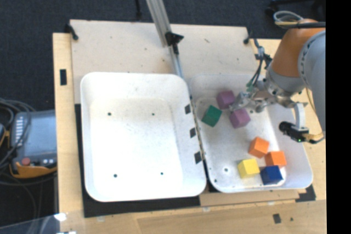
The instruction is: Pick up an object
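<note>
Fingers: gripper (242, 103) sitting low in right bin (290, 172), betw. two purple blocks; can't tell if fingers are apart or together.
Purple blocks: upper one (225, 99) just left of gripper, lower one (239, 118) just below it; neither seen clamped.
Green block (211, 115): lying near bin's left wall.
Front corner: two orange blocks (259, 146) (276, 158), yellow (248, 167), blue (271, 175) sitting close together.
Left bin (88, 85): resting beside right bin on worktop (109, 41).
Arm (293, 60): reaching in from right.
</note>
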